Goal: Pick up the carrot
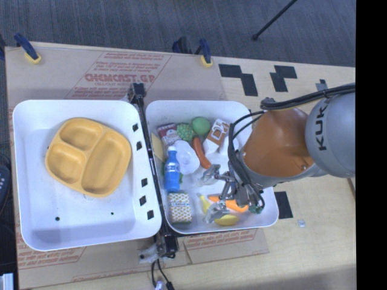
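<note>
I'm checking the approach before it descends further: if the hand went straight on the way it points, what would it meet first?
Probably the orange piece right beneath the hand; depth is hard to judge.

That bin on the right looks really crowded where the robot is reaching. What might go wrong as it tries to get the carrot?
1. The hand hangs at the near end of the white right bin, while a long orange carrot lies further up; it may close on the wrong thing.
2. An orange piece and a yellow piece crowd right by the hand, so it could grab or shove those instead.
3. The blue bottle close by could get knocked.
</note>
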Robot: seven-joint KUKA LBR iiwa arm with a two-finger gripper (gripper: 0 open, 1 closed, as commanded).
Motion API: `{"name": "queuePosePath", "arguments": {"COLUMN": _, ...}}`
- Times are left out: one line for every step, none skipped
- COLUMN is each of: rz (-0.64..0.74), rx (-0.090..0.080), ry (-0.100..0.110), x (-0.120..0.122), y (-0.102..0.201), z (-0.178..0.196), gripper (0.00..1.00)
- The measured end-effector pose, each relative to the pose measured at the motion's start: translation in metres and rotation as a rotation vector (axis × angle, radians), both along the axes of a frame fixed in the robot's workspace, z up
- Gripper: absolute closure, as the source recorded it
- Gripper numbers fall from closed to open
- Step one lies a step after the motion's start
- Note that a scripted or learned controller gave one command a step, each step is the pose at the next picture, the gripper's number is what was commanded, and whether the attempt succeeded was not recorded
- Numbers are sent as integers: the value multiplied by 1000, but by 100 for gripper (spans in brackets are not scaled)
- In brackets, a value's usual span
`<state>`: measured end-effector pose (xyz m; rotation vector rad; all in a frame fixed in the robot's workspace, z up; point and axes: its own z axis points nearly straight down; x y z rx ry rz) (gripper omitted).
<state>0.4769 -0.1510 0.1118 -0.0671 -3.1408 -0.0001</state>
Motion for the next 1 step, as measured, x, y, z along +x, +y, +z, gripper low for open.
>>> {"name": "queuePosePath", "arguments": {"rz": 0, "rx": 0, "ry": 0, "x": 0, "y": 0, "z": 0, "gripper": 0}}
